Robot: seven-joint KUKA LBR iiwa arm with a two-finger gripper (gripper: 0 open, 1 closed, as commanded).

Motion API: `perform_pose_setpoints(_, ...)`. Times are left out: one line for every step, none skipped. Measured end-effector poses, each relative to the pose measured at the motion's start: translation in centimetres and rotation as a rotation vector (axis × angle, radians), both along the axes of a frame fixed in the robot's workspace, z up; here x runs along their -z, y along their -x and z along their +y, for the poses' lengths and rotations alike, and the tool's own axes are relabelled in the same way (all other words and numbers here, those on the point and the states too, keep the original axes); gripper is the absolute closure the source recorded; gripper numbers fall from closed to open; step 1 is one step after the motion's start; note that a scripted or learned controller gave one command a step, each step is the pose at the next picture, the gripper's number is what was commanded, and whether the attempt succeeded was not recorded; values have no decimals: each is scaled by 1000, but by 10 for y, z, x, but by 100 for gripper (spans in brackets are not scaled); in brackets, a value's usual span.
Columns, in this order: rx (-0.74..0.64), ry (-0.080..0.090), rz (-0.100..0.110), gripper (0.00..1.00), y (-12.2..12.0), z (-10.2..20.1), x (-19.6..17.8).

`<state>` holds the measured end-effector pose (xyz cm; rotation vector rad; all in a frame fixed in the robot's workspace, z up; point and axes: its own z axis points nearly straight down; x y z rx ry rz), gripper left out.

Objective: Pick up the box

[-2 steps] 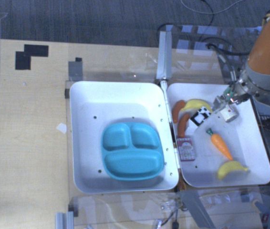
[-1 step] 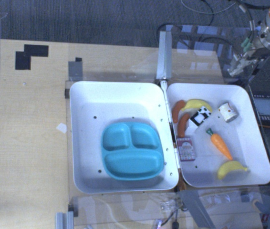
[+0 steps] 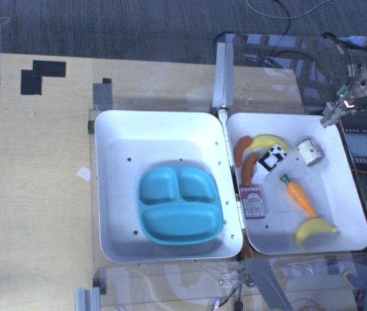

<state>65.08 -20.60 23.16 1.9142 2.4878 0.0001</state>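
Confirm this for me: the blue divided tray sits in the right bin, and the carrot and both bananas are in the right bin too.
Not quite. The camera view shows the blue divided tray in the left bin, not the right one. The rest stands: the carrot and both bananas lie in the right bin.

Pale wood bench point(image 3: 34, 173), black tape marks point(image 3: 41, 75) at left; dark grey carpet floor point(image 3: 118, 18) beyond, thin cable point(image 3: 281, 5) looping across it.
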Motion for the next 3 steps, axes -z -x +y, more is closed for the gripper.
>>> perform_pose_setpoints(-8, 2, -6, 100, -3, 2, -11)
perform_pose_setpoints(-194, 2, -6, 100, -20, 2, -49)
perform_pose_setpoints(-233, 0, -2, 100, 29, 28, -16)
